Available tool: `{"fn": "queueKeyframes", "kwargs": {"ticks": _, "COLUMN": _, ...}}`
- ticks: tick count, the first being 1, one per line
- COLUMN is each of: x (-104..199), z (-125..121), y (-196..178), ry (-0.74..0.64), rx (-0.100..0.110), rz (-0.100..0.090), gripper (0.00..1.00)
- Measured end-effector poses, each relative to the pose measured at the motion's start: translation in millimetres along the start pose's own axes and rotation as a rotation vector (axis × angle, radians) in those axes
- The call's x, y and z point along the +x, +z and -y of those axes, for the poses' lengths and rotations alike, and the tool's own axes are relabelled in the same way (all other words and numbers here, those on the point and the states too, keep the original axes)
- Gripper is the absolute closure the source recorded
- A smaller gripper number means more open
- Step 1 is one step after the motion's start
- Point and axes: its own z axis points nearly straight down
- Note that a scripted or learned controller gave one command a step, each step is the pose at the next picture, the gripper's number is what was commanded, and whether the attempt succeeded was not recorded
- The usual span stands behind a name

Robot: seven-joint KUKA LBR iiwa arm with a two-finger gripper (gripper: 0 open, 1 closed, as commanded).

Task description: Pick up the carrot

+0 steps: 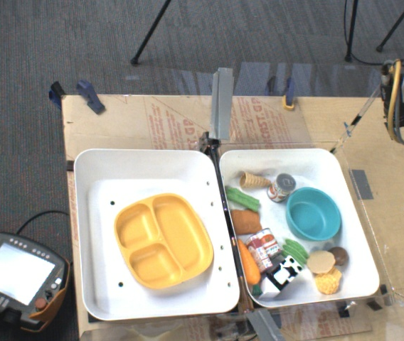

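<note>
The carrot [249, 261] is an orange tapered piece lying lengthwise along the left wall of the right bin [330, 158], near its front. A red and white can [263, 248] touches it on the right, and a brown food piece [245, 222] lies just behind it.
The left bin [95, 169] holds a yellow divided plate [163, 241]. The right bin also holds a teal bowl [314, 214], green pods [243, 198], an ice cream cone [254, 180], a small tin [282, 187], a black and white box [284, 272] and round cookie-like pieces [322, 263]. A tablet pendant [17, 279] sits on the floor at left.
</note>
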Motion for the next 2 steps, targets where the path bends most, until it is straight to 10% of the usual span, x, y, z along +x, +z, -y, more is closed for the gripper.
{"fn": "queueKeyframes", "kwargs": {"ticks": 1, "x": 22.8, "z": 8.3, "y": -45.9, "ry": -0.126, "rx": 0.002, "rz": -0.008, "gripper": 1.0}}
{"fn": "queueKeyframes", "kwargs": {"ticks": 2, "x": 16.8, "z": 0.3, "y": -15.8, "ry": -0.382, "rx": 0.002, "rz": -0.006, "gripper": 1.0}}
